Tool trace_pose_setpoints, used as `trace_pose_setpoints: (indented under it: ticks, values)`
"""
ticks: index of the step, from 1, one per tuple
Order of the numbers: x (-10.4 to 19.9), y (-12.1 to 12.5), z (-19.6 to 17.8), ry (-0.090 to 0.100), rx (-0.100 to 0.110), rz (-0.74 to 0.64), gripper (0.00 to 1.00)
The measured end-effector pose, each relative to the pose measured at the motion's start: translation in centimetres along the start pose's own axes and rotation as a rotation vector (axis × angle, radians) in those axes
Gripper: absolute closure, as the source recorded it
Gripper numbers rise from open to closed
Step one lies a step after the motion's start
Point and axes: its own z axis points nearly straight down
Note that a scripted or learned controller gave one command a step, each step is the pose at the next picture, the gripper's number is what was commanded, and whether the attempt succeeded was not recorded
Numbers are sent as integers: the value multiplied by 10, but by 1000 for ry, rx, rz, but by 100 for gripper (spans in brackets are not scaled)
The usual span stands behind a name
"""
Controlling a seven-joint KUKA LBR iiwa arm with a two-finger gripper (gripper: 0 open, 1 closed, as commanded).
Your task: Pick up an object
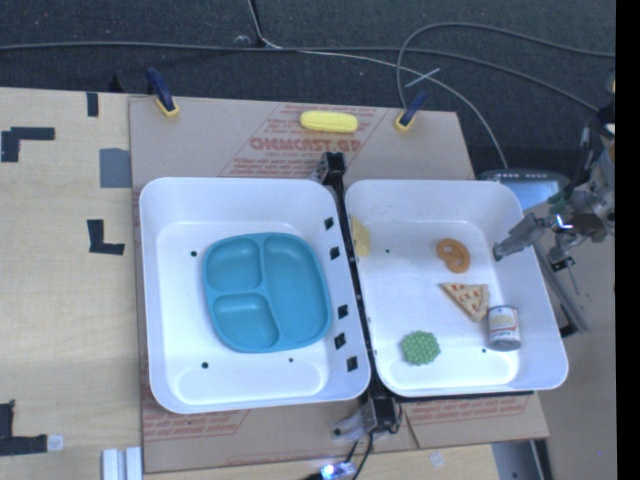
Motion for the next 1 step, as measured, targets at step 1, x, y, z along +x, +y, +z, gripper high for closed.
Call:
trace_pose_setpoints:
  ticks: [1]
  values:
    - [1,2,-7,-4,-12,-4,0]
